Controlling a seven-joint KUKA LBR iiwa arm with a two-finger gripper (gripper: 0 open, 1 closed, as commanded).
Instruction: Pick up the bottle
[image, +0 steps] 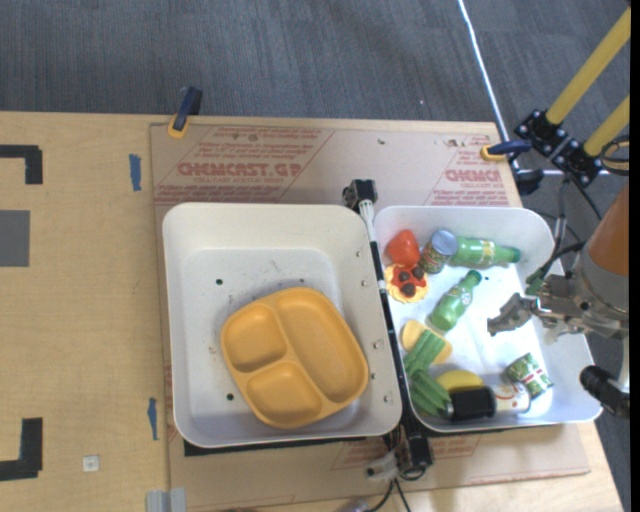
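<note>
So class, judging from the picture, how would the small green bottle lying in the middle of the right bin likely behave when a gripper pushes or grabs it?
The green bottle lies on its side, so a nudge would probably roll it. Its round, glossy-looking body may slip between fingers unless it is gripped across its width. It looks like a small toy, probably light, and the gripper beside it could easily knock it toward the green vegetable.

A yellow plastic three-compartment plate (292, 367) lies in the left shallow white bin (190, 260); a small green-labelled can (528, 376) rests in the right white bin (520, 222).

The arm reaches in from the right, its gripper (512, 315) pointing leftward.
</note>
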